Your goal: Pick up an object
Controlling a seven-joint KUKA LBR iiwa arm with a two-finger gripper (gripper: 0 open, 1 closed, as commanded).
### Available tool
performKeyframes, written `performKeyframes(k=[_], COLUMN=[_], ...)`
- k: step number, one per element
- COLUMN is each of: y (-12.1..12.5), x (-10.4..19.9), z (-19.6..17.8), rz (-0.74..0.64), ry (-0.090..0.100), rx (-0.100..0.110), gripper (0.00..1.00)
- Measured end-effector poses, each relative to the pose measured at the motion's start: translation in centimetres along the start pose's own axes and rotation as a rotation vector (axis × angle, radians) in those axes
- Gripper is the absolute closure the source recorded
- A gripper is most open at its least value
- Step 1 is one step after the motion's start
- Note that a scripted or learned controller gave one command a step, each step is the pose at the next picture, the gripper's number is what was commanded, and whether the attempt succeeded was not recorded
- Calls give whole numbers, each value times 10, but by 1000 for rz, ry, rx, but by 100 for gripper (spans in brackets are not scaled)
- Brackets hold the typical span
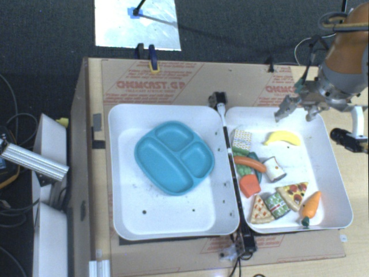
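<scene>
My gripper (298,112) hangs over the back edge of the right bin (334,172), open, its two grey fingers (282,111) spread with nothing between them. Just in front of it lies a yellow banana (282,138). Further forward in the same bin lie a carrot-like orange stick (249,163), a red block (249,184), a small white can (275,168), two pizza slices (262,210), an orange carrot (311,205) and a checkered cracker (241,138).
The left bin (132,212) holds a blue divided plate (174,156). A black divider rail (229,154) runs between the bins. The arm's grey body with its orange band (349,51) stands at the upper right.
</scene>
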State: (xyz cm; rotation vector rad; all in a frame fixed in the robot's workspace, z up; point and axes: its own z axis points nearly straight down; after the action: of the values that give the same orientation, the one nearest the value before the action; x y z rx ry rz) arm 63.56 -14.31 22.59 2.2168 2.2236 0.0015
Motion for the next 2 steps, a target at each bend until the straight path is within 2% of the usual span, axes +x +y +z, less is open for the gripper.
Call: performKeyframes(k=[1,2], y=[23,33], x=[-6,-15], z=[63,89], rz=[-1,-1], ry=[1,-1], rx=[1,-1], gripper=[0,0])
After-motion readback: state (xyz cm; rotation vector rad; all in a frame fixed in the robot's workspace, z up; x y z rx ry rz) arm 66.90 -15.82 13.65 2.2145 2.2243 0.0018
